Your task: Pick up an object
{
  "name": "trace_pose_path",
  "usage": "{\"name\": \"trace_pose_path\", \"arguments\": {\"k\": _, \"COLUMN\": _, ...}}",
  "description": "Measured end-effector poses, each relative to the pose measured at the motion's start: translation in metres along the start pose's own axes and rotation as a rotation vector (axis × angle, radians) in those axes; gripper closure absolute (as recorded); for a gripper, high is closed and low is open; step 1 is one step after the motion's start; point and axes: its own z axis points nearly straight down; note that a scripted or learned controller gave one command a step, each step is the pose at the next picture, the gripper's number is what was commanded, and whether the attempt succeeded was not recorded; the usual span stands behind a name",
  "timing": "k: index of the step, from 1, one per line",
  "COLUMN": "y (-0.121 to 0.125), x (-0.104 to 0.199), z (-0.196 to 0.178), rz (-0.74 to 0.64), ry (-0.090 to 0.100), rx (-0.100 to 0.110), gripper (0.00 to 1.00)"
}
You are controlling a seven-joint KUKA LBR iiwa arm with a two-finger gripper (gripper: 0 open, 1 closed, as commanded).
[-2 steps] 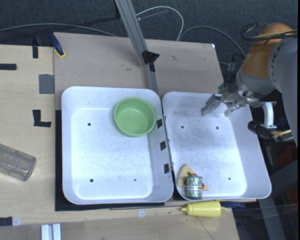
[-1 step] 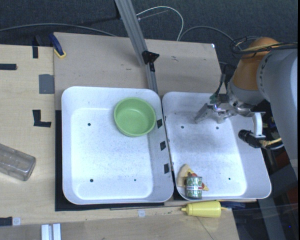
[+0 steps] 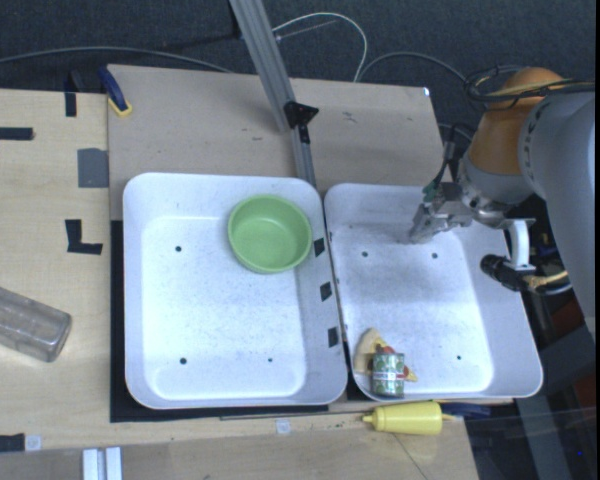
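Observation:
A green bowl (image 3: 269, 233) rests in the left bin (image 3: 180, 298), near its far right corner. A small green can (image 3: 387, 373) lies on a crumpled wrapper in the right bin (image 3: 480, 328), at its near left corner. My gripper (image 3: 427, 223) hangs over the far part of the right bin, well away from the can and the bowl. Nothing shows between its fingers, and their spacing is too small to make out.
A yellow mustard bottle (image 3: 412, 418) lies on the bench just in front of the right bin. A clear plastic cylinder (image 3: 18, 320) lies at the far left. A slanted metal pole (image 3: 272, 63) crosses above the bins' far edge.

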Motion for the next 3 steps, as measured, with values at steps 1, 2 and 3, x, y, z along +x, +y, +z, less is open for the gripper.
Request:
{"name": "trace_pose_path", "arguments": {"k": 1, "y": -0.004, "x": 0.009, "z": -0.057, "rz": 0.003, "ry": 0.002, "rx": -0.006, "gripper": 1.0}}
{"name": "trace_pose_path", "arguments": {"k": 2, "y": 0.002, "x": 0.011, "z": -0.1, "rz": 0.002, "ry": 0.002, "rx": -0.006, "gripper": 1.0}}
{"name": "trace_pose_path", "arguments": {"k": 3, "y": 0.003, "x": 0.011, "z": -0.153, "rz": 0.003, "ry": 0.001, "rx": -0.007, "gripper": 1.0}}
